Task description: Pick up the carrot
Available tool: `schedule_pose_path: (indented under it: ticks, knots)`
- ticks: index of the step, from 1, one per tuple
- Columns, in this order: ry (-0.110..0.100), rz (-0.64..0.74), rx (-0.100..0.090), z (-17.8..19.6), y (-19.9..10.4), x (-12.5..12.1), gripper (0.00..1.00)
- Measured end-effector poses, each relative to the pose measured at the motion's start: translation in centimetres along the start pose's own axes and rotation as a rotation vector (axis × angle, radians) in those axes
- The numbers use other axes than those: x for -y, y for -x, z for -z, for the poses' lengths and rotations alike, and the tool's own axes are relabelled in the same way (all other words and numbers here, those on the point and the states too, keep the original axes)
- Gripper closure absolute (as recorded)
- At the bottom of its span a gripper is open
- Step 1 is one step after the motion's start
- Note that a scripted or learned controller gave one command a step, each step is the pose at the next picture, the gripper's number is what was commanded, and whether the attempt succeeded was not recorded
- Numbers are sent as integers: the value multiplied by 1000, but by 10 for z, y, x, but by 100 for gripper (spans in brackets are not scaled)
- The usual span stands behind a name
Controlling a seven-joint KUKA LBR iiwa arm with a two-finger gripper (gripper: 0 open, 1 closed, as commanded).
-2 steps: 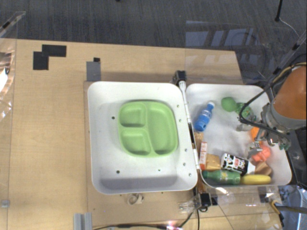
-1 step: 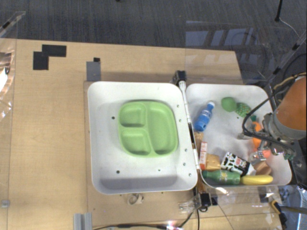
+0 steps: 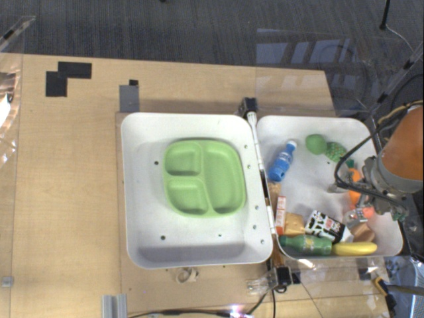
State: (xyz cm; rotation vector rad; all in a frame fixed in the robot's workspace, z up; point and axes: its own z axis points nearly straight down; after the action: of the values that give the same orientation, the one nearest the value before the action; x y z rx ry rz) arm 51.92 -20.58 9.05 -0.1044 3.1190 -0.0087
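Note:
The carrot (image 3: 356, 176) appears as an orange shape at the right side of the right bin (image 3: 298, 128), partly hidden by the arm's wrist and cables. My gripper (image 3: 361, 201) hangs low over that same spot, directly above or against the carrot. From the view's right edge the grey arm with its orange band (image 3: 404, 148) comes in. Whether the carrot sits inside the gripper is hidden.
The right bin also holds a blue bottle (image 3: 281, 161), two green items (image 3: 316, 143), a black-and-white carton (image 3: 326, 225), a green bottle (image 3: 306, 245), a banana (image 3: 354, 248) and a snack box (image 3: 280, 212). A green divided plate (image 3: 202, 177) lies in the left bin (image 3: 142, 197).

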Motion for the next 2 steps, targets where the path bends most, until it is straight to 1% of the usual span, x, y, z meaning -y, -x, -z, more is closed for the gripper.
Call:
schedule_pose_path:
  ticks: [1,2]
  knots:
    - [-2,-518,-2,0,-4,1,0]
    - [-2,-511,8,13,1,0,100]
